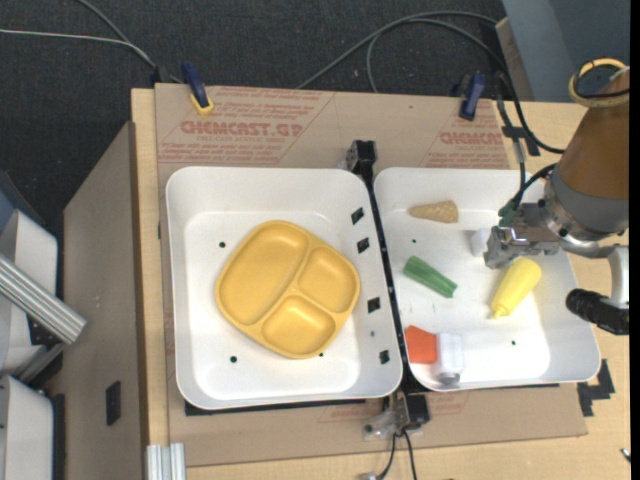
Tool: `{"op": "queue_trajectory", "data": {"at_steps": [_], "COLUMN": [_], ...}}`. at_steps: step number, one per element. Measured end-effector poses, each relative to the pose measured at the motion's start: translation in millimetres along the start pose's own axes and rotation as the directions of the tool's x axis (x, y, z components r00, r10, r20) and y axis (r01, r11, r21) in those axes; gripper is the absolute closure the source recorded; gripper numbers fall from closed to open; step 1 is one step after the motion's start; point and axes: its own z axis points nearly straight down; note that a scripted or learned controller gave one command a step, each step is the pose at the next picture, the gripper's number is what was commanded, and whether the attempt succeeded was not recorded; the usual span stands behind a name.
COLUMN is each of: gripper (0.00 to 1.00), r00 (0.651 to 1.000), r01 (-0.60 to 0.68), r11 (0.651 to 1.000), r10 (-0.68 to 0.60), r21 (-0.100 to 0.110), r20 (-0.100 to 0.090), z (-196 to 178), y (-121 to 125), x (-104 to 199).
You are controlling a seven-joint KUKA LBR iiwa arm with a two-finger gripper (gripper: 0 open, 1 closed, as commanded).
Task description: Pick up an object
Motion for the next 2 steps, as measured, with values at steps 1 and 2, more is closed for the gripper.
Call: {"op": "queue_trajectory", "data": {"at_steps": [1, 2], "gripper": [1.00, 1.00], "r00": [1.000, 1.000], "r01": [-0.001, 0.005], "r11": [1.000, 1.000], "r10": [0.001, -0.004], "r21": [0.003, 0.009], "r20": [-0.001, -0.004], "z": [-20.2, -13.8], "y": [1.2, -3.9], "x": [0.1, 62.6]}}
